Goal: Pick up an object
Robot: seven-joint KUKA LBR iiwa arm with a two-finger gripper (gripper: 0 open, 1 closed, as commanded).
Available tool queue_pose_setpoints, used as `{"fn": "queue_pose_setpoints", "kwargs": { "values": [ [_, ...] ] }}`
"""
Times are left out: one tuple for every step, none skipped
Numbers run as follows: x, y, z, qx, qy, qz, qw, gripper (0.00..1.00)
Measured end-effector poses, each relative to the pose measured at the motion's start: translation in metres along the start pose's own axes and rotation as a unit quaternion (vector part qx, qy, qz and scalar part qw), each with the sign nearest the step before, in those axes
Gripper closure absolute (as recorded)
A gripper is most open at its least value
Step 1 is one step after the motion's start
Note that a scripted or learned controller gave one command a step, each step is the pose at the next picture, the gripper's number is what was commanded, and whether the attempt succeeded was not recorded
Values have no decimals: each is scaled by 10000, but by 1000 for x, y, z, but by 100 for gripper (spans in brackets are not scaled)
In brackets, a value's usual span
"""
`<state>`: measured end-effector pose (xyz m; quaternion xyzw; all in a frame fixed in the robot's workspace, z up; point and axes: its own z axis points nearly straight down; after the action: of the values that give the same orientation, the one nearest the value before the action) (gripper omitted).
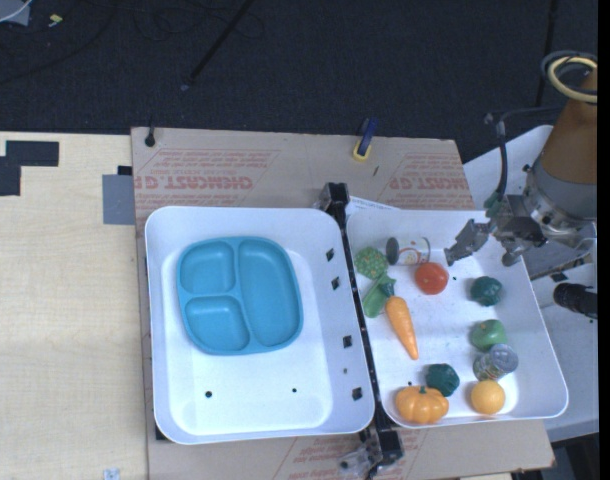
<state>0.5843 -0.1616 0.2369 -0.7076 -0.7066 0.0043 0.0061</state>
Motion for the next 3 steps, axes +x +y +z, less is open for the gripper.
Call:
{"fn": "queue_pose_setpoints", "kwargs": {
  "values": [
    [0, 2, -8, -69, -14, -10, 10000, 0],
    [-3, 1, 36, -40, -7, -11, 10000, 0],
    [-3, 11, 93, -44, -6, -8, 10000, 0]
  ]
}}
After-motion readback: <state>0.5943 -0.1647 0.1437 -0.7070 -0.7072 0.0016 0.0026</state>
